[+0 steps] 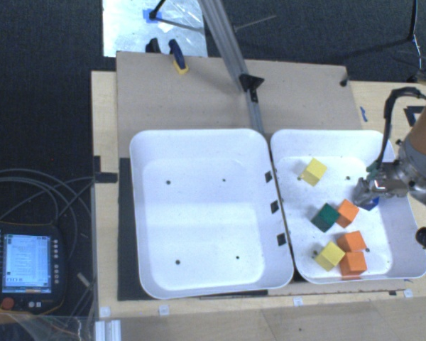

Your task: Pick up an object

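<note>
One high camera slants down on both bins [206,144].

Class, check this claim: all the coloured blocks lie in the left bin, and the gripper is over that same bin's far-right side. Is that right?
Not quite: the blocks lie in the right bin, not the left. The camera view shows two yellow blocks, a green block and three orange blocks there, with the gripper over that bin's right side, as you said.
</note>
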`<state>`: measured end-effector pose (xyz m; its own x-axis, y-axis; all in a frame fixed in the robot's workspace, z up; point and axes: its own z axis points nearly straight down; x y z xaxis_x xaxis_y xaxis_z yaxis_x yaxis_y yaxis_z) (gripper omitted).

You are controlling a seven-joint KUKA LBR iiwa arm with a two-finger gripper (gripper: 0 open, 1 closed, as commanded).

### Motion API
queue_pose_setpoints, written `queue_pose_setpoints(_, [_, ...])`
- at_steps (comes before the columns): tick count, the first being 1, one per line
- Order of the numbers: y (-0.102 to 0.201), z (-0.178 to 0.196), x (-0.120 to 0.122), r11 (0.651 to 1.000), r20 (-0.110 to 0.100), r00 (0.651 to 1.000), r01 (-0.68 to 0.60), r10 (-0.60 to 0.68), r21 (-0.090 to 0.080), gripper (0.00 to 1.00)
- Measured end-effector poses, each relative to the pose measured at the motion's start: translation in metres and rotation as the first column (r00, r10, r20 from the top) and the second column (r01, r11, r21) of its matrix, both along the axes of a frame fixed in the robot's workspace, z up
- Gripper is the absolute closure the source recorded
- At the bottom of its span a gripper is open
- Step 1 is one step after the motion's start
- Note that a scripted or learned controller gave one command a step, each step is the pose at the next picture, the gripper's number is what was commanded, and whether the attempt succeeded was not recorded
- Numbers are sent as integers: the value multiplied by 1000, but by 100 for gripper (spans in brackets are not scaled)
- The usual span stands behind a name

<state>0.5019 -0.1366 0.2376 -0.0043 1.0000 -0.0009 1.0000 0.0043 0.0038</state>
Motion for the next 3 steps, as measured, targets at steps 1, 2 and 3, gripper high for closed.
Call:
queue_pose_setpoints(1, [56, -2, 6, 1000, -2, 1000, -7, 7, 2, 100])
queue_pose_setpoints(2, [109, 10, 25, 1000, 0, 1000, -8, 8, 3, 100])
queue_pose_setpoints(3, [160, 1, 43, 1000, -2, 1000, -6, 6, 3, 100])
